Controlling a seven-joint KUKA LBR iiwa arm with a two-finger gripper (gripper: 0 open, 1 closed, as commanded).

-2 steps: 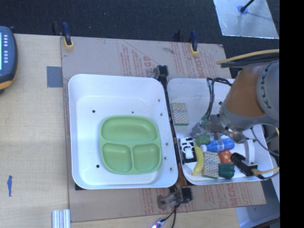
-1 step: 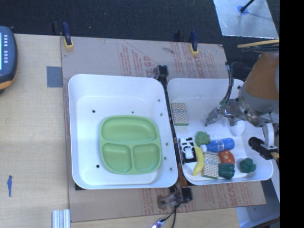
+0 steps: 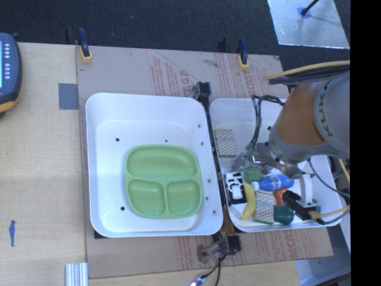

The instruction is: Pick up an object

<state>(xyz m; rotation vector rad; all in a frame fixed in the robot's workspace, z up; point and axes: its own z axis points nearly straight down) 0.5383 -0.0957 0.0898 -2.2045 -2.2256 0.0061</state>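
Heaped in the near half of the right bin (image 3: 233, 104): a green ball-like thing (image 3: 254, 174), a blue and white bottle (image 3: 275, 183) with an orange part lying on its side, a yellow banana (image 3: 249, 201) curved downward, a dark green cup-like piece (image 3: 284, 214) and a patterned flat pad (image 3: 264, 208). Banana just beside the pad, bottle just above both, green ball touching the bottle's left end. A black and white item (image 3: 234, 181) against the bin's left wall. Farther up the same bin, apart from the heap, a second patterned card (image 3: 224, 142) lying flat.

Down low over that heap, the gripper (image 3: 256, 158), right above the green ball and just beside the bottle. Mostly covered by the wrist and cables, so open or closed not to be made out; nothing visibly held. Reaching in from the right, the grey arm (image 3: 333, 109) with its orange band (image 3: 297, 121), bent over the bin's far right part.

In the left bin (image 3: 90, 159), a light green divided plate (image 3: 162, 180) lying flat near the middle. Under both bins, a cardboard sheet (image 3: 149, 70) held by two blue clamps (image 3: 85, 46) on the far edge. At the far left, a dark device with an orange rim (image 3: 9, 70).
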